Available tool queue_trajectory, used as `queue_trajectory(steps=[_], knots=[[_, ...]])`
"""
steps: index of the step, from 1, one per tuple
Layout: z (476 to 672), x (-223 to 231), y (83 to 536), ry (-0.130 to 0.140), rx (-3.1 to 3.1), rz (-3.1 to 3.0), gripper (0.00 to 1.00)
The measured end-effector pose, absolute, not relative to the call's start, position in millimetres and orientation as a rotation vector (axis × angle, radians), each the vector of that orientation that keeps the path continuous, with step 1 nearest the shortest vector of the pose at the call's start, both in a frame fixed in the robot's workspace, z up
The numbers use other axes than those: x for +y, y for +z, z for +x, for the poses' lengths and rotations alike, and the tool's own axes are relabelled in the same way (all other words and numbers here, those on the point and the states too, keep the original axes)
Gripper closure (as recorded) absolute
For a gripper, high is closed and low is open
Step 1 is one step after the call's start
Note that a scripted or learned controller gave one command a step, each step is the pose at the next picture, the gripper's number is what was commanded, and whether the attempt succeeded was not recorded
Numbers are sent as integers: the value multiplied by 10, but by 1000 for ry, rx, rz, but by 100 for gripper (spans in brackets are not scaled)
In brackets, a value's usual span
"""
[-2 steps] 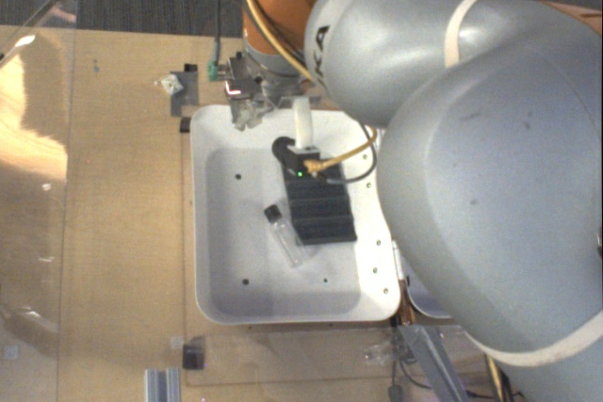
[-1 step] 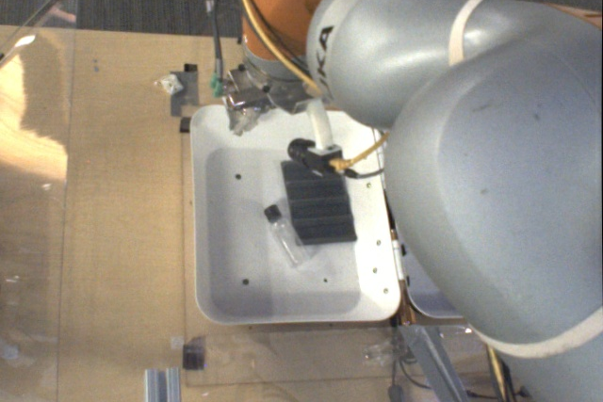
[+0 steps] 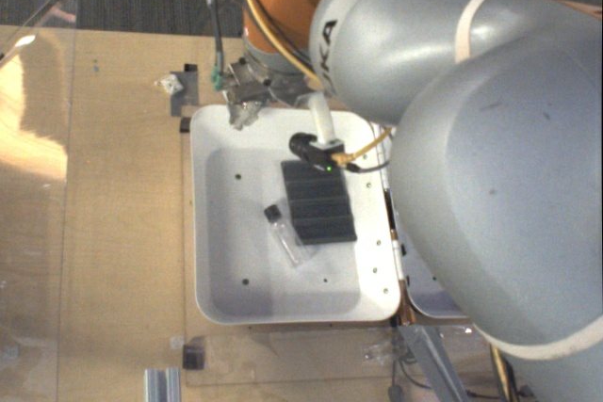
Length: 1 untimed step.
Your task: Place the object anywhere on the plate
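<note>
At the far-left corner of the white bin (image 3: 212,231), just over its rim: hand (image 3: 243,108), opening impossible to tell, nothing seen in its hold. Nearward and slightly rightward from it, flat on the bin floor: small clear vial (image 3: 285,238), dark cap at the far end, long axis slanting near-right, just beside the dark ribbed slab (image 3: 318,201), probably the plate.

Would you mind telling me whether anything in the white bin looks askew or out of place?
The small clear vial with a black cap lies on its side, slanted, beside the black ribbed block.
</note>
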<state>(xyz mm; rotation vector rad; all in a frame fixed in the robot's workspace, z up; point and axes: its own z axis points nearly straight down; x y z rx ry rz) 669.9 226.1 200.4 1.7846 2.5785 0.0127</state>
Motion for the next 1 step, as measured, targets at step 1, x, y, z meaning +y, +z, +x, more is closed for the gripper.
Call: queue_trajectory(steps=[1], knots=[[6696, 2266, 2254, 9, 2977, 985, 100]])
